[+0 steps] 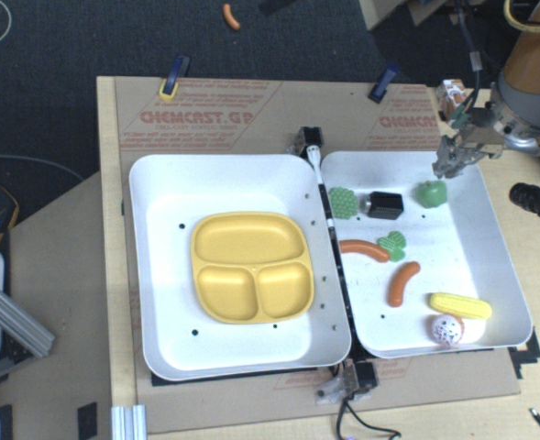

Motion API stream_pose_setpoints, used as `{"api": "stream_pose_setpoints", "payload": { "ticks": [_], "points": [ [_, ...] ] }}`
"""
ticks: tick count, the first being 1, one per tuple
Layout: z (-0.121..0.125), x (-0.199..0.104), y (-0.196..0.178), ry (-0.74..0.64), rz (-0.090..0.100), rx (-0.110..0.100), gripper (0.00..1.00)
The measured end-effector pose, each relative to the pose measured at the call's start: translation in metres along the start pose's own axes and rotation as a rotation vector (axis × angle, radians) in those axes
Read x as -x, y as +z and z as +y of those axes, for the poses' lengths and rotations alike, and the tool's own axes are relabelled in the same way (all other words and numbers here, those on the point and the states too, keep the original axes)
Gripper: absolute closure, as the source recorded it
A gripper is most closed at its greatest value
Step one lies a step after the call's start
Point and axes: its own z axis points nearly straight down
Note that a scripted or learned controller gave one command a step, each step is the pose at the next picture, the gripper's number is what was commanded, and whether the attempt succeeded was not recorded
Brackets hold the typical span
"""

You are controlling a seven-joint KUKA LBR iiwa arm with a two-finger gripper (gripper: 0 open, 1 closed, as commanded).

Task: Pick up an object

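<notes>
- Left bin [150, 246], centre-left of frame: a yellow divided tray [251, 266] is being held flat in its middle, three compartments up.
- Right bin [503, 273], centre-right: all loose items are being kept here.
- Upper-left part of the right bin: a green knobbly piece [343, 202] is lying just beside a black block [384, 205].
- Below those: an orange sausage [364, 250] is being touched at its right end by a small green broccoli-like piece [394, 243].
- Lower middle: a second orange sausage [402, 282] is lying tilted, apart from the rest.
- Lower right corner: a yellow corn cob [459, 306] is resting just above a white speckled ball [447, 330].
- Upper right of the bin: a round green object [431, 192] is sitting directly under the gripper [451, 163].
- Gripper is being shown just above that green object; finger spread cannot be told, and nothing is seen between them.
</notes>
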Motion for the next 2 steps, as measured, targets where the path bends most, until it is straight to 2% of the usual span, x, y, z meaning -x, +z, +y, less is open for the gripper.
{"api": "stream_pose_setpoints", "payload": {
  "ticks": [1,2],
  "points": [
    [-0.005,-0.053,0.009,0.0,0.002,-0.002,1.0],
    [-0.026,-0.114,0.007,-0.001,0.001,-0.003,1.0]
  ]
}}
